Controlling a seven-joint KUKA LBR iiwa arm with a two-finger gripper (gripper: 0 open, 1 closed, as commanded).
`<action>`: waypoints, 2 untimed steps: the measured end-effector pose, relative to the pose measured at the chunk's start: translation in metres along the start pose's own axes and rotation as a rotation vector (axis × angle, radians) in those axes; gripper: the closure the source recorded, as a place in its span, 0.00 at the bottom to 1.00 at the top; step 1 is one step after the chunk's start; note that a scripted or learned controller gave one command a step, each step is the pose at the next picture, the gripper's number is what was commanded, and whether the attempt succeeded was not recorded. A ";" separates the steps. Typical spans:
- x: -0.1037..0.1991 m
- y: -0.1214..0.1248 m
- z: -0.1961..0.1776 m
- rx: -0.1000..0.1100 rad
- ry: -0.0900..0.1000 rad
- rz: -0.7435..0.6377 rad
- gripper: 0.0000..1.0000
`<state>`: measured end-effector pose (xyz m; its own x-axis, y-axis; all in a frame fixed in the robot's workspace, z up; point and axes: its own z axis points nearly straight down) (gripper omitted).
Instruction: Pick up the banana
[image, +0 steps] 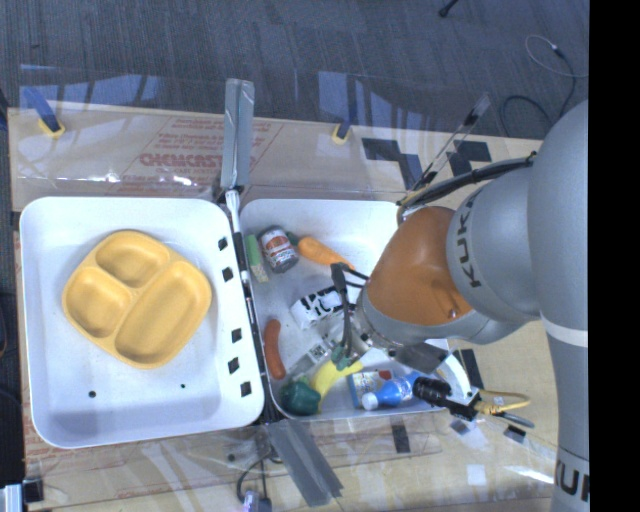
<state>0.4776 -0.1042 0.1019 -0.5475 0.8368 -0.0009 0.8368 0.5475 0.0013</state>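
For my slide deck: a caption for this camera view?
KUKA arm's gripper down in the cluttered right bin by the banana; yellow tray in left bin.

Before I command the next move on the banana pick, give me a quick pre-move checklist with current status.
1. Yellow curved banana located, near the right white bin's front edge: ok.
2. Hand directly above the banana: ok.
3. Banana between the fingers: cannot tell.
4. Space around the banana: not ok; dark green round toy and blue-and-white bottle crowd it.
5. Yellow divided plate in the left white bin, out of the way: ok.
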 end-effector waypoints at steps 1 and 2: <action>0.000 0.001 -0.010 -0.001 -0.001 -0.004 1.00; 0.000 0.001 -0.010 -0.001 -0.001 -0.004 0.00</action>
<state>0.4786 -0.1041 0.1118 -0.5512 0.8344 -0.0020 0.8344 0.5512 0.0021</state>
